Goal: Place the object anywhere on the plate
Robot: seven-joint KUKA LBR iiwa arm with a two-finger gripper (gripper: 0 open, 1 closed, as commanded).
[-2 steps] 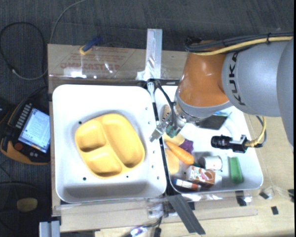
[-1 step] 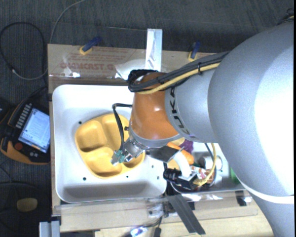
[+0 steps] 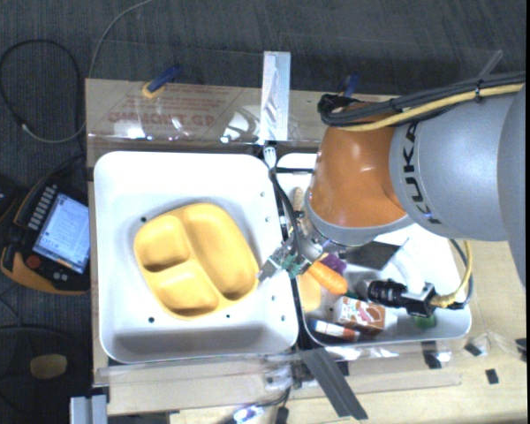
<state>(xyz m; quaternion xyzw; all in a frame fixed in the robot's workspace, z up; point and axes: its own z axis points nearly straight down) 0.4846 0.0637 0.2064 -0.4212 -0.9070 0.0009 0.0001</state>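
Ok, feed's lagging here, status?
Gripper low over the rim between bins. Orange carrot lying in right bin. Yellow plate in left bin, nothing on it.

Bright, even light; mild softness.

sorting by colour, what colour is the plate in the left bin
Yellow plate, seen in the camera view.

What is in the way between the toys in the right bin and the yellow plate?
The raised white rims where the two bins meet run between the orange carrot-like toy in the right bin and the yellow divided plate in the left bin. The gripper hangs right over that divide. Nothing lies on the plate itself.
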